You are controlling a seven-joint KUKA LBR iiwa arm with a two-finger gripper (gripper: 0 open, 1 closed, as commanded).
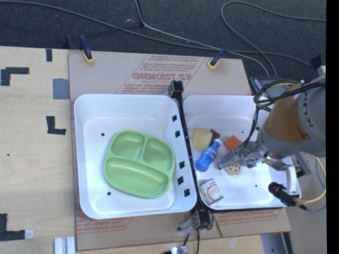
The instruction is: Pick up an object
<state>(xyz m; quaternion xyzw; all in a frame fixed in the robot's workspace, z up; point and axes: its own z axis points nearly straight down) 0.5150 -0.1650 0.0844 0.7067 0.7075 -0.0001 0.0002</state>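
Several small things lie crowded in the right bin (249, 194): a blue bottle (207, 156) lying on its side, a pale yellow rounded piece (202, 138) just above it, a red-orange block (233, 142), a tan speckled piece (232, 168) and a small labelled can (212, 190) lower down, near the front wall. The left bin (85, 142) holds a green divided plate (140, 163), well apart from the arm's work.

The gripper (233, 159) sits low over the middle of the right bin, between the red-orange block and the tan piece, close to the bottle's base. From where I stand I cannot tell how wide the jaws are, nor whether anything is caught between them; the dark metal blurs into the things beneath.

To do this well, I'd say the arm should settle on one target. The tan piece right under the tool looks the likeliest, though it is thin and could slip out. The bottle is round and may roll away if nudged from one side, so the jaws should straddle it across its width. Closing squarely, then lifting straight up, would avoid dragging the neighbours along.
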